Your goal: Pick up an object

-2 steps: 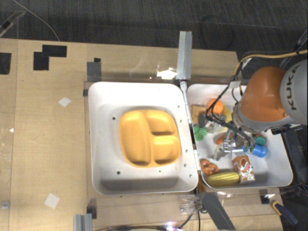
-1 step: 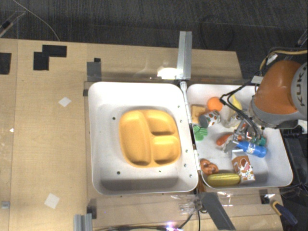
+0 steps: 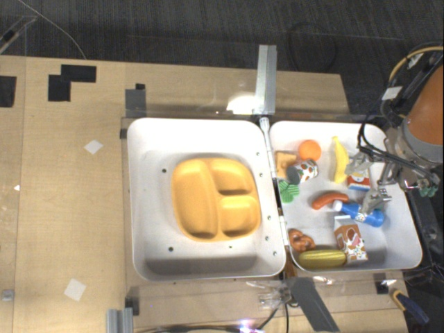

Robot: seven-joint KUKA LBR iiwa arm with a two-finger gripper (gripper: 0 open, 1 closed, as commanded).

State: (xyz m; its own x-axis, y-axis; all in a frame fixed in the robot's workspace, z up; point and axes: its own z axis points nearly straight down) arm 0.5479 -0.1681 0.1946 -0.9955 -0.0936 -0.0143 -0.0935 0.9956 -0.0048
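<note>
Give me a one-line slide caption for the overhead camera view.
Gripper poised over the toy-filled right bin; a yellow divided tray sits in the left bin.

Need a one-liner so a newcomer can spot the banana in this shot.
Look at the right bin, the one crowded with small toys. Near its far wall stands the banana, lying lengthwise just right of the orange ball. It is the bin's one pale yellow curved piece.
</note>
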